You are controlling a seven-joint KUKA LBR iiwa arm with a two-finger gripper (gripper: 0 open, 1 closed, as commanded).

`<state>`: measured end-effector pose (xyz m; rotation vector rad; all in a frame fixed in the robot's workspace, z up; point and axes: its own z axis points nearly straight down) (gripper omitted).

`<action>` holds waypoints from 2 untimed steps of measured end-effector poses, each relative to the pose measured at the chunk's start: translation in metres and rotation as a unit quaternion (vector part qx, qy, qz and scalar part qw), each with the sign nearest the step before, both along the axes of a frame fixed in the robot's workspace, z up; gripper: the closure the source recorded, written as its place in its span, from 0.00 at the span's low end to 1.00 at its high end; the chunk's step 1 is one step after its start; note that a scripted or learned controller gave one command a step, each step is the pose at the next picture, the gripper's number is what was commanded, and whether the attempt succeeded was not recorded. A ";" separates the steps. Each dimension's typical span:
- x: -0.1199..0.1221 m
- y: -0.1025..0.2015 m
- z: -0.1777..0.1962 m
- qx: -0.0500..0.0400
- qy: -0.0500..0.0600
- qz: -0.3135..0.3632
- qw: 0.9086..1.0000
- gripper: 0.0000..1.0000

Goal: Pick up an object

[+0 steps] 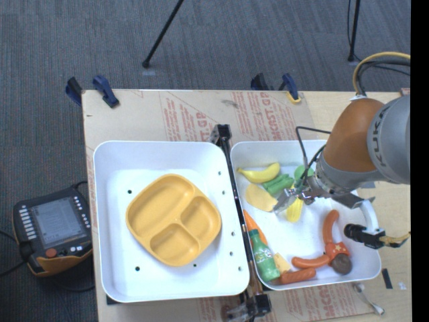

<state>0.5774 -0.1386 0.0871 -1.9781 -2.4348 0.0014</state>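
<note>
My gripper (pixel 295 197) hangs low over the middle of the right bin (pixel 373 265), under the arm's orange band. A small yellow toy (pixel 293 211) lies right beneath its tip, touching or nearly touching it. A banana (pixel 260 173), a green vegetable (pixel 277 183) and a pale yellow slice (pixel 257 198) lie just left of the gripper. Nearer the front are a carrot (pixel 251 223), a green bottle (pixel 265 255), a red sausage (pixel 328 227), a second sausage (pixel 311 261) and a brown piece (pixel 340 265).
The left bin (pixel 107 180) holds a yellow divided plate (pixel 173 219). A black clamp strip (pixel 231 180) runs between the bins. A teach pendant (pixel 50 228) lies left of the bench. Blue clamps (pixel 104 89) grip the bench's far edge.
</note>
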 end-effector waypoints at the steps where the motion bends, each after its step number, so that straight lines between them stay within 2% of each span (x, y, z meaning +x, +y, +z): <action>1: 0.001 0.000 0.010 0.000 -0.001 -0.002 1.000 1.00; 2: 0.011 0.052 0.120 -0.001 -0.002 -0.117 0.993 1.00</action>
